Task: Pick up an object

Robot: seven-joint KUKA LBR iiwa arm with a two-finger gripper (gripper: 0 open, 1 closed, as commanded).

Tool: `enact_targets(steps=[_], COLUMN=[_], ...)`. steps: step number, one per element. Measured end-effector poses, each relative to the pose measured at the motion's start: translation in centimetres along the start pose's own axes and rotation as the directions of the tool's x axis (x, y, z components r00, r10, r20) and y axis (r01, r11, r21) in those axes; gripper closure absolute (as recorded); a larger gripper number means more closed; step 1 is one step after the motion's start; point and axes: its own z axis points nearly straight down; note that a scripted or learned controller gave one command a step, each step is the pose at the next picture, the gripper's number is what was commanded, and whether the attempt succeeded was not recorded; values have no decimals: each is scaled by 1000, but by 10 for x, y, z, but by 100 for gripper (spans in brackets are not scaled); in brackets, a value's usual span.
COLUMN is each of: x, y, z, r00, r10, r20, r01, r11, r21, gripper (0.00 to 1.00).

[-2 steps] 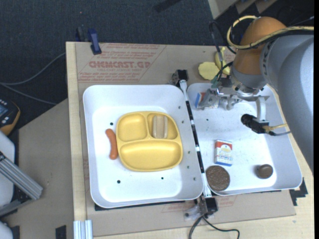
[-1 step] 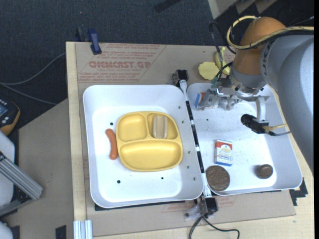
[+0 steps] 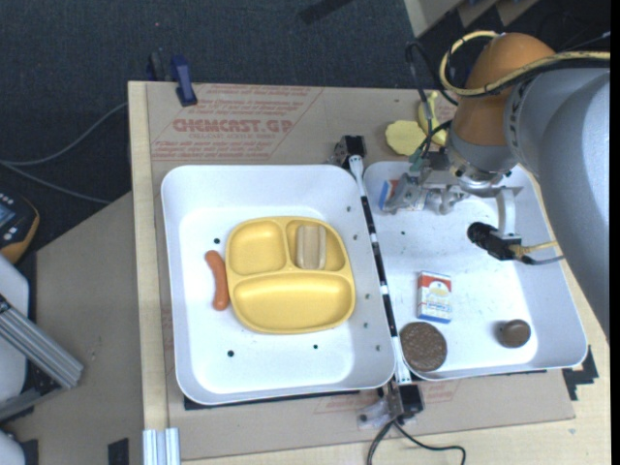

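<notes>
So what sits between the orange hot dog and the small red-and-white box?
The yellow three-compartment plastic tray lies between the orange hot dog and the red-and-white box, by the camera view.

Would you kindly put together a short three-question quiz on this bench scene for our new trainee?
1. True or false: the orange sausage lies inside one of the compartments of the yellow tray.
2. Which bin holds the small card box? A) left bin B) right bin
3. Fill in: the tan piece sits in the tray's upper ___ compartment.

Key
1. False. It lies on the bin floor, beside the tray's left edge.
2. B. It lies above the round brown disc, with a smaller brown piece to its right.
3. Right.

The gripper hangs over the far end of the right bin.
</notes>
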Motion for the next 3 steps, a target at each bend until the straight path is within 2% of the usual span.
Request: enact_targets(steps=[1,3], x=[-8,-1], y=[1,0], z=[0,1], r00=[1000,1000], r10=[0,1], r20=[-4,1], r01=[0,-1], r11=[1000,1000], r21=[-3,-2], gripper=[0,0])
